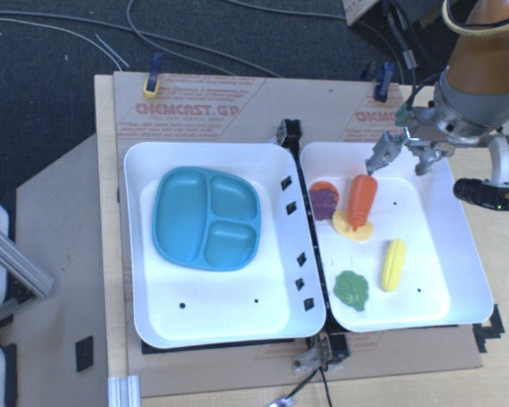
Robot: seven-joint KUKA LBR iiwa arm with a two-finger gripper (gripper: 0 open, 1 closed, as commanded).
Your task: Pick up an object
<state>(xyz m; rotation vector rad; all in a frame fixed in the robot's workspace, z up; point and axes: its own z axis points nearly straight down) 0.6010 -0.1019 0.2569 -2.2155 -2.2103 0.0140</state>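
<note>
The right bin (458, 253) holds several toy foods. An orange carrot (361, 198) lies on a yellow piece (353, 226). To its left sits a purple and orange piece (323, 197). A yellow corn cob (394, 264) and a green broccoli-like piece (351, 288) lie nearer the front. My gripper (403, 157) hangs over the bin's back edge, above and right of the carrot. Its two fingers are spread apart, open, with nothing between them.
The left bin (144, 295) holds a blue divided plate (207, 218). A black divider with clips (299, 227) runs between the bins. A cardboard sheet (195, 100) lies under both. Cables (153, 15) trail over the dark floor behind.
</note>
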